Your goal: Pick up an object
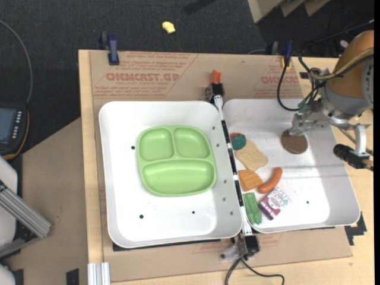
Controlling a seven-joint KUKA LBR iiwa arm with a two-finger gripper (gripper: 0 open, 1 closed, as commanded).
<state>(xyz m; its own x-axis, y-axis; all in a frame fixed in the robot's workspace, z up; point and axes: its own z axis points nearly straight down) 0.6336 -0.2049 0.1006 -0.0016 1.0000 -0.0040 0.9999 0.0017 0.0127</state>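
Directly above the brown round disc [294,142], in the right bin [332,206], the gripper [300,125] is being held low, its tip just at the disc's upper edge. Whether the jaws are spread or pressed together cannot be told, since they are being hidden by the wrist, and nothing is being seen pinched between them. The disc is being taken as the likeliest target: it is lying flat on the white floor, immediately below the tip, and being round it is offering no long axis to be matched.

Left of the disc, and clearly apart from it, the other pieces are being grouped near the bins' shared wall: a teal piece [238,140], a tan cracker-like slab [252,156], an orange wedge [249,180], an orange-red sausage shape [271,180] lying at a slant, a purple-and-white packet [275,201] and a green strip [252,208]. Bare floor is being left around the disc, so room for a descent is being judged ample.

Further left, a green divided plate [176,160] is being carried in the left bin [119,159], both bins resting on the table [89,100].
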